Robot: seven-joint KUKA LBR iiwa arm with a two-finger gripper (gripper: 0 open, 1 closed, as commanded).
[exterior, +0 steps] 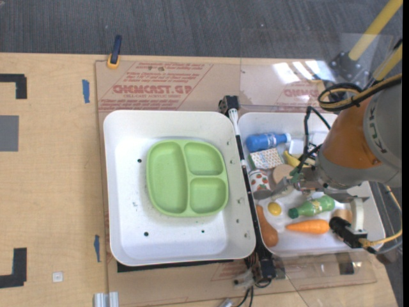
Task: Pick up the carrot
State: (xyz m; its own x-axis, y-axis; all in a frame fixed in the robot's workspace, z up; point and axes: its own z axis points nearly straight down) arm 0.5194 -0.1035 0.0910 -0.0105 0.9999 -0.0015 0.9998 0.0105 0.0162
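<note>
Carrot (pixel 307 226) lay just below the claw (pixel 300 181), touching the green bottle (pixel 313 206) between them; a descent could clip that bottle and knock the carrot aside. Claw state couldn't be told, the wrist covered it. Farther up, blue bottle (pixel 267 141) sat partly hidden among packed items.

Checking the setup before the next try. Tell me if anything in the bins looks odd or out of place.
Nothing is spilled or broken. The carrot lies flat in the crowded right bin, beside a green bottle. The green plate sits skewed in the left bin.
</note>
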